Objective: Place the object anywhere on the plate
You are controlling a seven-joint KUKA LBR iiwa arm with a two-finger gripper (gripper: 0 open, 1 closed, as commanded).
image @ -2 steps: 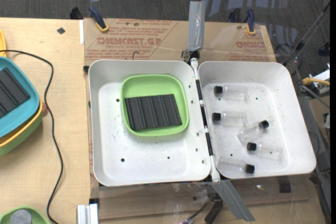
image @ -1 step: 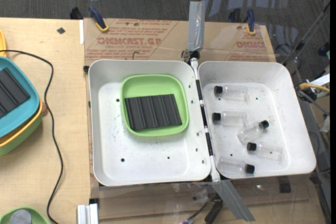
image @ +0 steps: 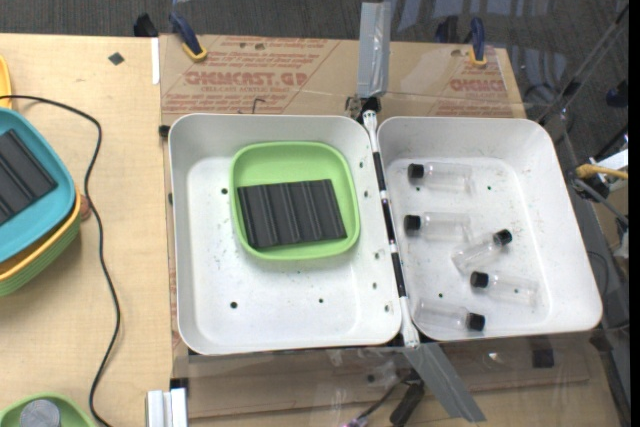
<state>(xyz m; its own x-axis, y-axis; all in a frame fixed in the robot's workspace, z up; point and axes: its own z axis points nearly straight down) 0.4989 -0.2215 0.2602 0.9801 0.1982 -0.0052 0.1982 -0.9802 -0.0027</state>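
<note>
Five clear vials with black caps lie scattered in the right bin (image: pixel 560 175), the nearest vial (image: pixel 462 321) by its front edge. Farther back, the green plate (image: pixel 345 177) sits in the left bin (image: pixel 200 305), carrying a dark ribbed slab (image: pixel 291 213).

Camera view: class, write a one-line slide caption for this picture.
Green plate with a dark ridged insert sits in the left bin; five black-capped clear vials lie scattered in the right bin.
</note>
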